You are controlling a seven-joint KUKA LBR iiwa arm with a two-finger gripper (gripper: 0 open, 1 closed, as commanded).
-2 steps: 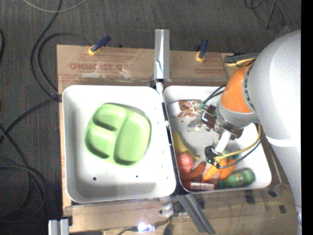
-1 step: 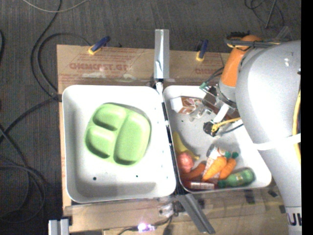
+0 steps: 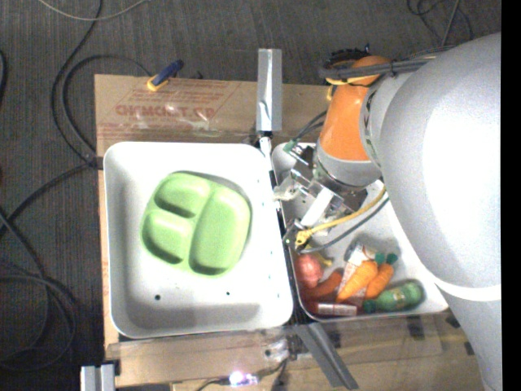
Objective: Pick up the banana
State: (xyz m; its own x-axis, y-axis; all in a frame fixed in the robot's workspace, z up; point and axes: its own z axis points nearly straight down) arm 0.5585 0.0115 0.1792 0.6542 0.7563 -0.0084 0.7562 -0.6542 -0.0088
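Gripper (image 3: 303,210) reaching down into right bin (image 3: 423,309), finger state impossible to tell. Carrot (image 3: 358,278), bottle (image 3: 396,295) lying near. Green plate (image 3: 197,223) sitting in left bin (image 3: 130,300).

It is a robot laboratory: loose black cables (image 3: 49,177) lie on dark grey carpet (image 3: 203,23), around a cardboard-covered bench (image 3: 171,108) with a grey-and-orange arm (image 3: 440,161).

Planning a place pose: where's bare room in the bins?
Left bin: white floor free around the green divided plate, widest along the near wall. Right bin: crowded, carrots and other toys packed under the end effector.
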